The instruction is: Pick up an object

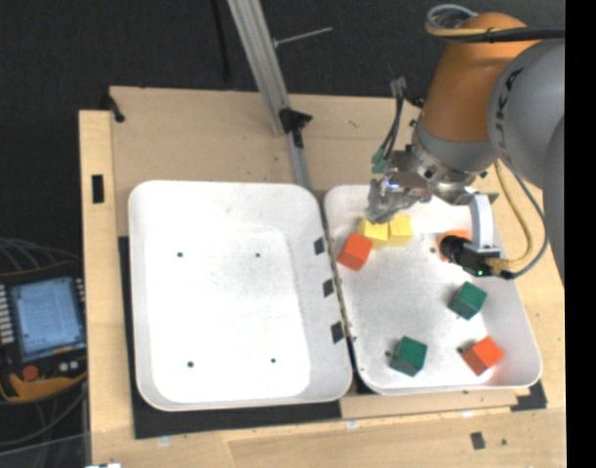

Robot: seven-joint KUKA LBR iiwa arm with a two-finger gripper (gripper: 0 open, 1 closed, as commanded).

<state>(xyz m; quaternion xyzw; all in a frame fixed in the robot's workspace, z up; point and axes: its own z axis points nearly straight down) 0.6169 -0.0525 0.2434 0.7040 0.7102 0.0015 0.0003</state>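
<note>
Gripper (393,206) low over yellow blocks (387,230) in right bin (512,359); jaw state can't tell; nothing lifted yet, grasp + lift left, imo.

Two shallow white plastic bins sit side by side on the bench: the left bin (156,291) and the right bin (517,330). Six small cubes lie in the right bin. Two are yellow (374,231) (400,228), touching each other near that bin's far left corner. Two are orange (355,252) (482,355), one just beside the yellow pair, one near the front right corner. Two are dark green (467,300) (408,356), both toward the bin's front
</note>
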